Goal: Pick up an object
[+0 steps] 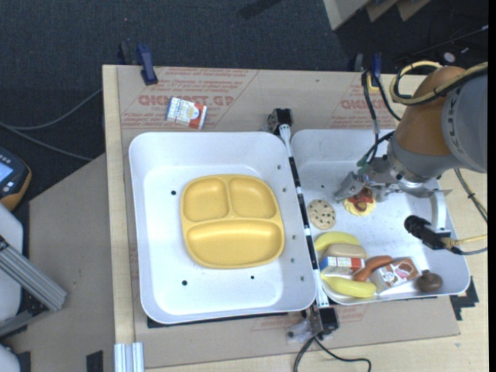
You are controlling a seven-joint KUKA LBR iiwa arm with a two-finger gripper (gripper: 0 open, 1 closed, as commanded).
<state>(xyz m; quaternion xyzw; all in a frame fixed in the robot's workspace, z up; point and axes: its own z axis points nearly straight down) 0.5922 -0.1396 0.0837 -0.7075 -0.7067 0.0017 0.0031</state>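
Note:
My gripper [358, 188] hangs low in the right bin [325, 152], near its middle, under the orange wrist band. Directly beside its tip lies a small red and yellow toy food piece [361, 202]. A round cookie [321, 214] lies to its left near the bin's inner wall. At the bin's front sit a yellow banana [346, 287], a small white and red box [342, 263], a red sausage [372, 266], a printed packet [400, 272] and a brown ball [429, 282]. The arm's body hides the fingertips.
The left bin [151, 169] holds a yellow divided tray [231, 221]. A small red and white carton [186, 112] lies on the cardboard behind the left bin. Cables and a black clip [422, 229] hang by the arm at the right.

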